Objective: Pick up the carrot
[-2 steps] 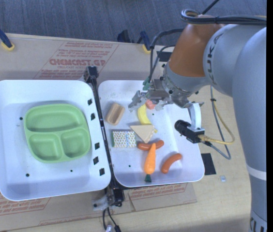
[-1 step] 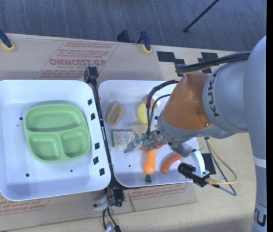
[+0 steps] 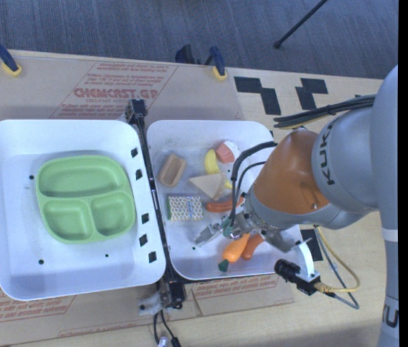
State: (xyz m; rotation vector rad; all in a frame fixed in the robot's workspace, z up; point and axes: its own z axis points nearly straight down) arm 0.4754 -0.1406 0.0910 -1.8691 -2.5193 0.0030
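Low in the right bin (image 3: 189, 262), toward the frame's lower middle, you had the carrot (image 3: 234, 251) lying on the floor, not yet lifted. Your gripper (image 3: 231, 230) hung just above it; whether it was clenched or released, I could not tell.

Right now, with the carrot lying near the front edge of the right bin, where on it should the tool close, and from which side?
Grip the carrot across its thick orange middle, coming straight down. It lies flat and slanted, its green end toward the bin's front wall, so the fingers should close across its narrow width. The tool sits just above it, by a second orange piece; the far side looks crowded.
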